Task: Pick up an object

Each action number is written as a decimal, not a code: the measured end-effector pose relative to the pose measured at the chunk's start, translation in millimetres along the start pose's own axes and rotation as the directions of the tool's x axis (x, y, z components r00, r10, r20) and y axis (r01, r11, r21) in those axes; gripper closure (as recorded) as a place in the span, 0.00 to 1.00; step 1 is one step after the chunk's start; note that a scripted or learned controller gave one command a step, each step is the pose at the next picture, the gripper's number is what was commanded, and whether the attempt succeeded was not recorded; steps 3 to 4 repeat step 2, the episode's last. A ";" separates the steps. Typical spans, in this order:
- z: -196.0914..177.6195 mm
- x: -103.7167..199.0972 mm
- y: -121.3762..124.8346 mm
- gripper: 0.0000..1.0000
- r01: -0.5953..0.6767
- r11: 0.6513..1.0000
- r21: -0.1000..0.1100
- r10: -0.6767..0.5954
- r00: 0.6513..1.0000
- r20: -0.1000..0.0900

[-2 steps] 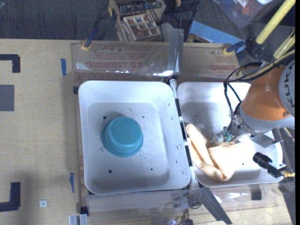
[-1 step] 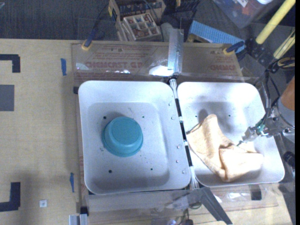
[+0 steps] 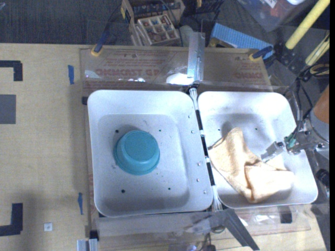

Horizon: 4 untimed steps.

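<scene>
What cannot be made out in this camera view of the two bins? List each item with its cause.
1. Arm: cut off by the right edge.
2. Gripper over the cloth: too small and blurred to judge contact.
3. Right bin floor beneath the cloth: covered.
4. Blue bowl in the left bin: upside down, so its inside is hidden.

A blue bowl [image 3: 137, 151] is seen upside down at centre-left. A crumpled tan cloth [image 3: 246, 167] is spread at lower right.

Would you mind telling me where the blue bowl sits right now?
The blue bowl lies upside down near the middle of the left bin, apart from the cloth in the right bin.
</scene>
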<state>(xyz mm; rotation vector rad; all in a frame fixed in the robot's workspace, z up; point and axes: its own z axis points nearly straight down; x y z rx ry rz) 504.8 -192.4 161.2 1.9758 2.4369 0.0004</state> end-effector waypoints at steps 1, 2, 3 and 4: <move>67.3 42.4 31.4 0.00 0.097 0.995 0.002 -0.097 0.995 -0.003; 57.4 41.0 31.5 1.00 0.094 0.996 -0.001 -0.094 0.996 -0.001; 57.4 41.0 31.5 1.00 0.094 0.996 -0.001 -0.094 0.996 -0.001; 57.4 41.0 31.5 1.00 0.094 0.996 -0.001 -0.094 0.996 -0.001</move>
